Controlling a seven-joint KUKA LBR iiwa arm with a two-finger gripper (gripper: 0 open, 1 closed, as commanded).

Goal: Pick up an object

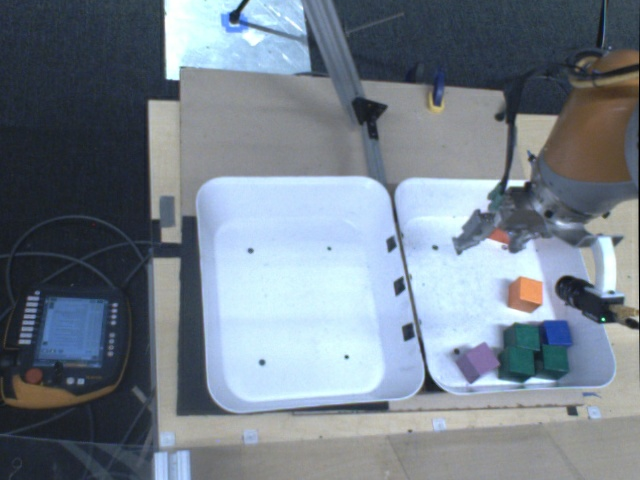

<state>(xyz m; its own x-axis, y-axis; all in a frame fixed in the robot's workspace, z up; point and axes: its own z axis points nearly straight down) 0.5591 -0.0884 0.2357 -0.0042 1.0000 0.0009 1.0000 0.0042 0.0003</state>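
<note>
Lower right of frame, right bin (440, 268), smooth white plastic with rounded corners: one matte purple block (478, 361), two dark green blocks (520, 350) bunched against one blue cube (556, 333), all crowded along the bin's bottom edge. Just above them, apart, one orange cube (525, 293). Higher in the same bin, the gripper (492, 230) hung over the speckled floor, grey metal fingers spread apart; a small orange-red piece (498, 236) showed between them, though contact couldn't be told. Left bin (215, 268) had the same shape. Lower left, on dark carpet, lay one teach pendant (65, 346) with looped cables.
</note>
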